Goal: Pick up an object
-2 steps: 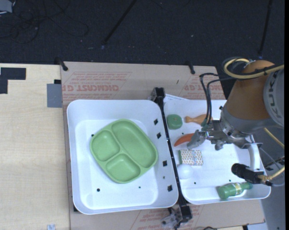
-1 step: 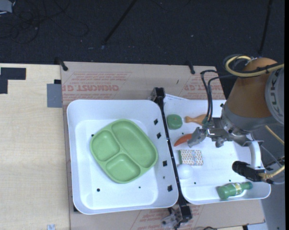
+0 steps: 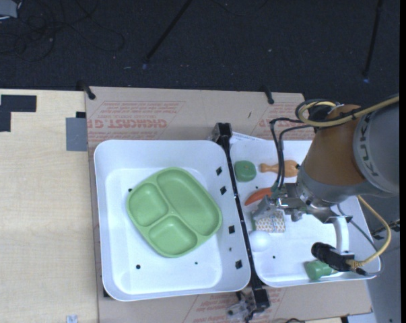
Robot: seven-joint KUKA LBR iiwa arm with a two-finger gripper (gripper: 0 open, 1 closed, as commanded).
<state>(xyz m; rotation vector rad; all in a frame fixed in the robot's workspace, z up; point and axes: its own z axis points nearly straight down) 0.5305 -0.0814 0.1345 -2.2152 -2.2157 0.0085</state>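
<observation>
My gripper (image 3: 275, 207) is low in the right bin (image 3: 293, 271), near its left wall. It hangs right over a small white patterned object (image 3: 271, 223) and beside a red-orange piece (image 3: 256, 196). A round green object (image 3: 244, 171) and an orange carrot-shaped toy (image 3: 281, 168) lie at the far end of that bin. A small green block (image 3: 317, 270) sits in the near right corner. The grey arm with its orange band (image 3: 330, 157) covers the right part of the bin.
The left bin (image 3: 115, 261) holds a green divided plate (image 3: 173, 211) lying slantwise in its middle. A black divider (image 3: 235, 214) runs between the two bins. Brown cardboard (image 3: 155, 116) lies under them on the pale bench.
</observation>
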